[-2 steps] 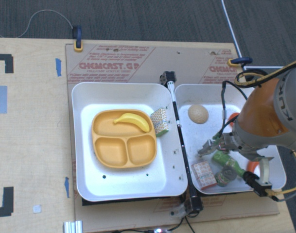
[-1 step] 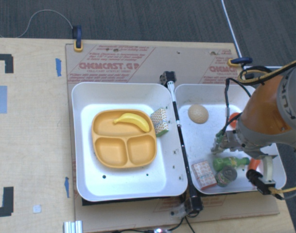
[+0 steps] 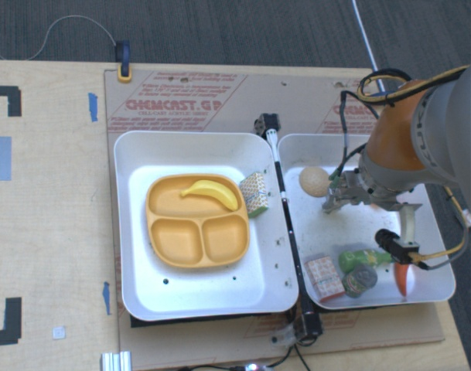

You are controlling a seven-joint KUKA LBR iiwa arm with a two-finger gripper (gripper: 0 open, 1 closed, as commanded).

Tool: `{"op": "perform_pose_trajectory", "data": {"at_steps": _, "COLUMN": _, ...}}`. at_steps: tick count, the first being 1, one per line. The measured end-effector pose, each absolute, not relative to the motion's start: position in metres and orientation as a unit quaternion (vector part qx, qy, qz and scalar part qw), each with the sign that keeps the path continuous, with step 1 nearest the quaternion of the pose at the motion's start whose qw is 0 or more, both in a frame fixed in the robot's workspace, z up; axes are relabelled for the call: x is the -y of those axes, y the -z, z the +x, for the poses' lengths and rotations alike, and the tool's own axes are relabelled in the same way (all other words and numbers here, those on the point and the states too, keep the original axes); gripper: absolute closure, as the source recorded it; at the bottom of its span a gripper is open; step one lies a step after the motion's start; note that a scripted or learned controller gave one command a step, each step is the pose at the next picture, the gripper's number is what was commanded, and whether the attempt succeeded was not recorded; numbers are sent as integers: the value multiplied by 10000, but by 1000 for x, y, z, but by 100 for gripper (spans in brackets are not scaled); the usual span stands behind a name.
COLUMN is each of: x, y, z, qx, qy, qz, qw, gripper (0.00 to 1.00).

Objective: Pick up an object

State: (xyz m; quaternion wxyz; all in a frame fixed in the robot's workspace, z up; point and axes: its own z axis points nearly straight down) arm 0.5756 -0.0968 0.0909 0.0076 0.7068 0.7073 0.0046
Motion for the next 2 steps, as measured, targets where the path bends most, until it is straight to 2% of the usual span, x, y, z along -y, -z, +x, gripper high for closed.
{"op": "perform_pose_trajectory", "data": {"at_steps": 1, "x": 94, "y": -90, "z": 575, "qx": -7087, "qy": -50, "qz": 7055, "qw": 47, "gripper": 0}}
{"op": "perform_pose_trajectory", "data": {"at_steps": 2, "x": 95, "y": -90, "z": 484, "qx": -7068, "qy": -38, "qz": 7074, "qw": 74, "gripper": 0}}
